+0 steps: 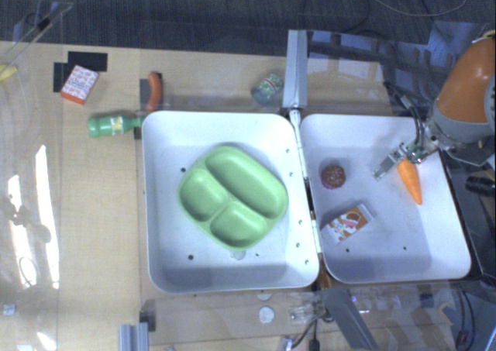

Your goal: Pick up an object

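wooden bench (77, 210) under dark carpet floor at top, two shallow white bins side by side. left bin (167, 260) has a green divided plate (232, 196) lying flat in the middle, three compartments, tilted diagonal in the bin. right bin (434, 252) holds a small dark reddish round object (333, 176) near its left wall, a small orange and white packet (348, 223) lying flat below that, and an orange carrot (410, 180) toward the upper right, tip pointing down and slightly right.

arm comes in from the right, orange band (467, 86) at the top right corner, grey wrist under it. gripper (404, 153) sits low in the right bin, at the carrot's top end. one metal finger (386, 163) sticks out down-left of the carrot top, apart from the carrot body. the carrot's top end touches or is just beside the gripper tip; cannot tell if the carrot is between the fingers, and cannot tell if the pincer is spread or pressed together.

outside the bins on the bench: a green bottle (114, 125) lying on its side just left of the left bin's top corner, an orange and white small box (79, 84) on a black patch further up left, an orange-tipped tool (154, 90) above the left bin, a blurry greenish object (267, 87) near the metal post (294, 70) between the bins. cables on the floor at top right.
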`<state>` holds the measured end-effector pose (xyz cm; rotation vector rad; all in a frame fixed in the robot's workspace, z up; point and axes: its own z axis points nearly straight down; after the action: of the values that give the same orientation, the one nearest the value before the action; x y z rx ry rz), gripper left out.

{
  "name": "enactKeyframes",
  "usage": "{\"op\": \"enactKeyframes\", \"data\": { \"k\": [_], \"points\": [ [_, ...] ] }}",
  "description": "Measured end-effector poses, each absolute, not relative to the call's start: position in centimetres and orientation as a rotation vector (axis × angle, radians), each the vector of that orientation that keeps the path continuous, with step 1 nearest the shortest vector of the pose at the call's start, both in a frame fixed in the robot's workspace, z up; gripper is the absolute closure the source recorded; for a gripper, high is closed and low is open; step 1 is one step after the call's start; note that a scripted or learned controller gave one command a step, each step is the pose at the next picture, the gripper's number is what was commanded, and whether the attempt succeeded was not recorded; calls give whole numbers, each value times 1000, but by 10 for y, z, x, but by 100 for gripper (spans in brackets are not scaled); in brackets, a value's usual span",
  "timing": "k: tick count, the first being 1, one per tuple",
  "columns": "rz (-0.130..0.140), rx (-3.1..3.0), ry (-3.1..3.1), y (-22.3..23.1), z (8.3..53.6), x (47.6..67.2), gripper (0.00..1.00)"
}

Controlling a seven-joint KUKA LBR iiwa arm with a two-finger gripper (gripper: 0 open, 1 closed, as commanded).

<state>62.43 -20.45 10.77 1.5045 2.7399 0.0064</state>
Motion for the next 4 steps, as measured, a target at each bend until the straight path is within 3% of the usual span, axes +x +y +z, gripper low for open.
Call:
{"op": "enactKeyframes", "data": {
  "k": [1, 2, 3, 4],
  "points": [
    [10, 1492, 2736, -203, 121, 627, 100],
    [7, 1642, 2659, -172, 227, 600, 100],
    [15, 1521, 2716, -120, 119, 505, 100],
    [11, 2151, 2272, -112, 281, 545, 100]
  ]
}}
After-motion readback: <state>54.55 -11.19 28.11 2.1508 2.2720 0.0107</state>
